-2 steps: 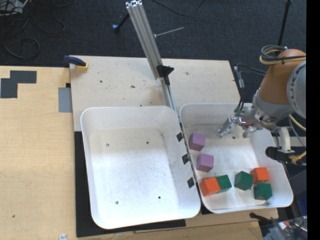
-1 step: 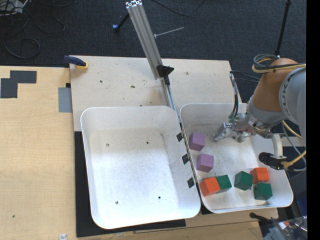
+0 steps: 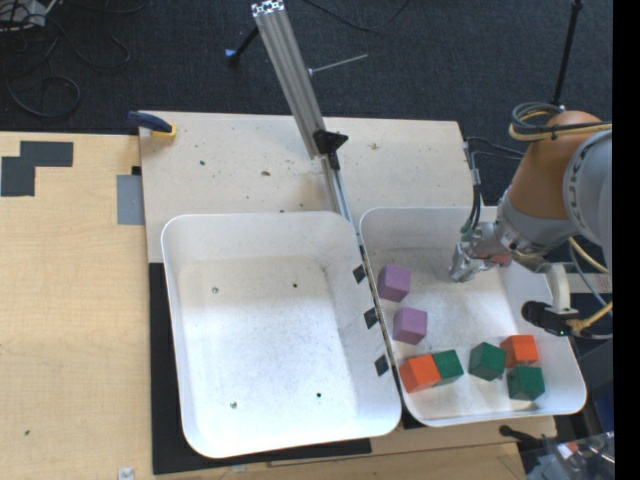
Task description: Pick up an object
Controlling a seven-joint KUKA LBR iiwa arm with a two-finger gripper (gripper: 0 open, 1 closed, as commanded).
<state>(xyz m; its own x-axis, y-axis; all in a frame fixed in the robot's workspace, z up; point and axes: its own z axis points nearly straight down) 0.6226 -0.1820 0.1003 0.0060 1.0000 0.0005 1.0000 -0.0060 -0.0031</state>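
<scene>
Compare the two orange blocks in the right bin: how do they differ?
The orange block by the divider lies at the right bin's left edge, touching a green block on its right. The other orange block sits far right, with green blocks to its left and below. The first shows a larger face. Both look like similar cubes, lying free of the gripper.

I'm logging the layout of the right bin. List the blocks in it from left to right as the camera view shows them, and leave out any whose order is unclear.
Upper purple block → orange block → green block → dark green block. The lower purple block overlaps the first two in left-right span, and the two rightmost blocks sit one above the other, so they are left out.
</scene>
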